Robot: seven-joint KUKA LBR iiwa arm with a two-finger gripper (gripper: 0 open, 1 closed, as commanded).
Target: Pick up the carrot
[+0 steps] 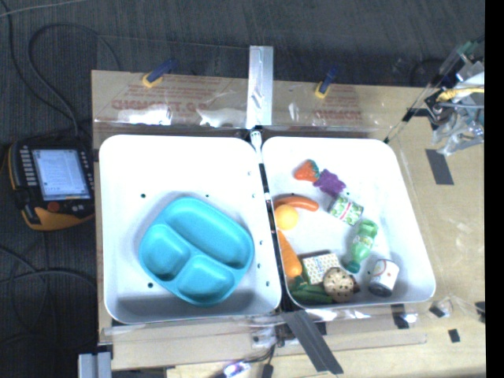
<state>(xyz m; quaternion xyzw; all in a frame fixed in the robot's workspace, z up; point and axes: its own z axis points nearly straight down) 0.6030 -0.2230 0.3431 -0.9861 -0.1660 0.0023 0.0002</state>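
The camera view gives us both white bins side by side on the bench (457, 235). In the left bin (118, 164) a blue divided plate (197, 248) lies tilted toward the lower middle of the frame. The right bin (394, 172) carries the toy food. The carrot (288, 257) lies along that bin's left wall, in the lower middle of the frame, its orange body running down toward a green vegetable (309, 293) at the bin's lower edge. Just above the carrot we see a yellow lemon (287, 218) and an orange sausage-like piece (297, 204). Just right of the carrot sits a checked packet (319, 268), with a cookie (339, 283) below it. A purple grape bunch (331, 183), a green bottle (361, 242) and a small white cup (383, 276) lie farther right. At the upper right edge we see part of the arm's end (458, 105); we cannot tell how its jaws stand. It is well apart from the carrot. A handheld control pendant (53, 181) lies at the left of the frame.
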